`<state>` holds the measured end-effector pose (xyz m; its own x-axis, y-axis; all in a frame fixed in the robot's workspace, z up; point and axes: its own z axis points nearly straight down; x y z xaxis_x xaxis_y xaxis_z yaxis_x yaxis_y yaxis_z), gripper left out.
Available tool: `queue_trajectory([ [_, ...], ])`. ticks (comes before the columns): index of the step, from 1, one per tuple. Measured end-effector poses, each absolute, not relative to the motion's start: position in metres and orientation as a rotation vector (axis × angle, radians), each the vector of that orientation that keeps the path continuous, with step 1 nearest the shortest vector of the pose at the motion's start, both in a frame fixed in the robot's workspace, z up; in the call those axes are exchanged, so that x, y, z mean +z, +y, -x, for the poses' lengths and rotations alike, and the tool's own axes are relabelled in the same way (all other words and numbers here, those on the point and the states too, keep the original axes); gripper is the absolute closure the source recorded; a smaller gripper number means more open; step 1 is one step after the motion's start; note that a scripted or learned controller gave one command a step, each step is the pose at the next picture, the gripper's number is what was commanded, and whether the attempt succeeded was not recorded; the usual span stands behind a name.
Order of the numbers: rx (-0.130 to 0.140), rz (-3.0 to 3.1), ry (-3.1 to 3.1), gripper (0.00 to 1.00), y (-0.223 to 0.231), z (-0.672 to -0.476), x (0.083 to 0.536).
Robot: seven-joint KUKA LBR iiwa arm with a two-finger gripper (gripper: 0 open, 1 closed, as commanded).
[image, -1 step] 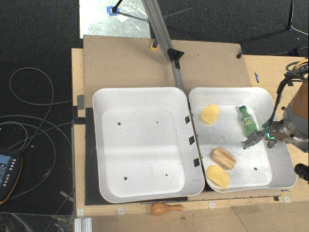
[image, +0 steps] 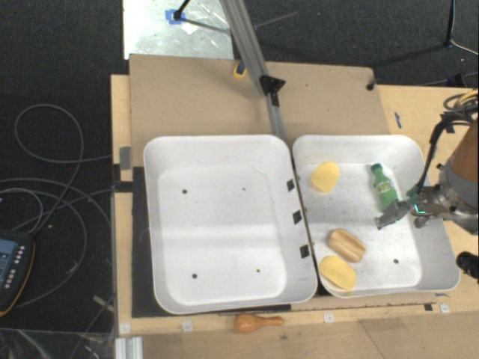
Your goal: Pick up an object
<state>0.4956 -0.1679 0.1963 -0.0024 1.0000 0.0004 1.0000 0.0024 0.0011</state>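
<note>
The green bottle point(image: 383, 185) lies on its side in the right bin point(image: 404, 149), toward that bin's far right part, its white cap pointing to the far rim and its base pointing toward the near side. It is small, bright green with a paler label band around the middle. The gripper point(image: 395, 214) sits just at the bottle's base end, low over the bin floor, its grey fingers reaching leftward from the arm point(image: 460, 189), which enters from the right edge; a small teal light shows on the wrist. Whether the fingers are spread or closed cannot be told from here, and nothing is seen between them.

To the left of the bottle, well apart from it, a flat yellow round piece point(image: 325, 177) lies near the bin's inner wall. Nearer the front, a tan hot-dog-like bun point(image: 347, 245) lies at a slant, and just in front of it, close to touching, a second yellow rounded piece point(image: 338, 273) rests by the near rim. None of these lies between the gripper and the bottle.

The left bin point(image: 217, 223) adjoins the right one along black clips. In front of the bins, on the bench point(image: 187, 88), lies an orange-brown pear-shaped object point(image: 254, 321). A grey pole point(image: 247, 36) slants across the far side.
</note>
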Motion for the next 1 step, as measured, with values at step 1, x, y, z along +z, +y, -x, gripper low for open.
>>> queue_trajectory([
  [1, -0.001, -2.224, 2.223, 0.0, -0.1651, -0.4915, 0.1535],
])
